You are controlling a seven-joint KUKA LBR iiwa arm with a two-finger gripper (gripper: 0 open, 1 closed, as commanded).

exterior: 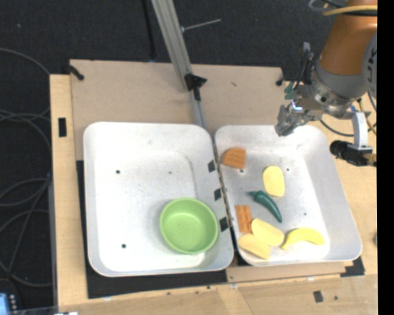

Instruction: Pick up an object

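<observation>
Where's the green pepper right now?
In the camera view, the green pepper lies in the middle of the right bin, just below the pale yellow piece and above the yellow pieces at the bin's front.

Arm: grey, one orange band above the wrist; enters from the upper right, angled down and to the left. Wrist: grey metal, cables alongside. Gripper: two-finger, pointing down-left, nothing visible between the fingers; finger spacing too small to judge.
</observation>
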